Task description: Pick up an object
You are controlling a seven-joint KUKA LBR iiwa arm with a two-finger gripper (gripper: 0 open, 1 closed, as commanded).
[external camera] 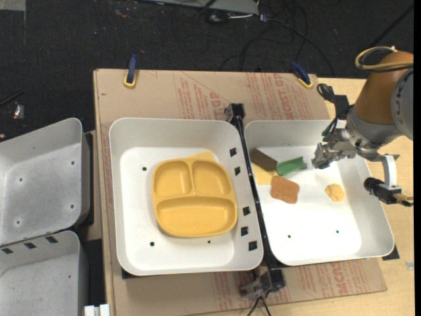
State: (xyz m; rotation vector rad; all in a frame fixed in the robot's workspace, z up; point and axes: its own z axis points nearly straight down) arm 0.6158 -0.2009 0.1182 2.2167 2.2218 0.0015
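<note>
Camera view, looking down at a slant. Two white bins sit side by side on a brown board. The left bin (125,196) holds a yellow divided tray (195,198), lying flat near the bin's centre, three compartments up.

The right bin (368,239) holds four items in its upper left part. A dark brown block (264,158) lies nearest the divider between the bins. Just right of it is a green piece (290,166), tilted, its right end close to the gripper. Below these is a reddish-brown lump (285,189), near the green piece; contact between them unclear. A small yellow lump (335,192) lies apart, toward the right of the bin floor.

The arm enters from the right edge of the frame, orange band uppermost. The gripper (322,158) is low over the upper part of the right bin, just right of the green piece. Too small and dark to read; cannot tell how the jaws stand, nor whether anything is gripped.
</note>
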